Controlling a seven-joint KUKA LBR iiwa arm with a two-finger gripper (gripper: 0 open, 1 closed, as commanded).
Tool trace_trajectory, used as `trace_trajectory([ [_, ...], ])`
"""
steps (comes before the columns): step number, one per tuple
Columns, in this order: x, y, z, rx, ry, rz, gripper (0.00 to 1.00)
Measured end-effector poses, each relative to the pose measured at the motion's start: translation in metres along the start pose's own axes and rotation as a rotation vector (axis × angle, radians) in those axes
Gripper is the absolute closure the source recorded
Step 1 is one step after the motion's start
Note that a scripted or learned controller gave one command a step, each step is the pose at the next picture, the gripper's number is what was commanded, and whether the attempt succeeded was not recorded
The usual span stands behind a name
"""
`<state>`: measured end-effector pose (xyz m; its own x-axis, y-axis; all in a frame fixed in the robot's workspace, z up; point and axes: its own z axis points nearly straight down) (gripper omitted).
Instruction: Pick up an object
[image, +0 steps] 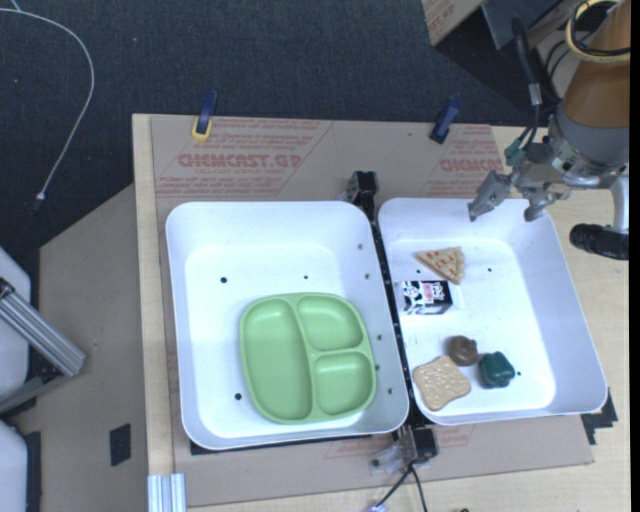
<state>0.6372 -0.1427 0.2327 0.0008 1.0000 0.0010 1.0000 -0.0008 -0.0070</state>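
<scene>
Right bin (560, 300) holds five candidates: triangular cracker (444, 263) near centre, black-and-white packet (427, 295) touching it at 7 o'clock, brown lump (462, 350), green block (496, 370) just beside the lump, toast slice (441, 383) at the bin's 7 o'clock corner. My claw (510, 203) hangs over the bin's 12 o'clock rim, fingers spread wide, nothing between them. Left bin (190, 300) carries a green divided plate (305, 355). My upper arm is cut off at frame edge.

The divided plate (305, 357) lies in the left bin (190, 300); the cracker (442, 263), carton (426, 295) and toast (441, 382) in the right bin (560, 300).
</scene>
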Motion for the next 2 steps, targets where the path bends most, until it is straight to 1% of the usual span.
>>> trace_trajectory([
  [1,0.000,0.001,-0.003,-0.006,-0.001,-0.001,0.00],
  [2,0.009,-0.002,0.045,-0.006,-0.001,-0.001,0.00],
])
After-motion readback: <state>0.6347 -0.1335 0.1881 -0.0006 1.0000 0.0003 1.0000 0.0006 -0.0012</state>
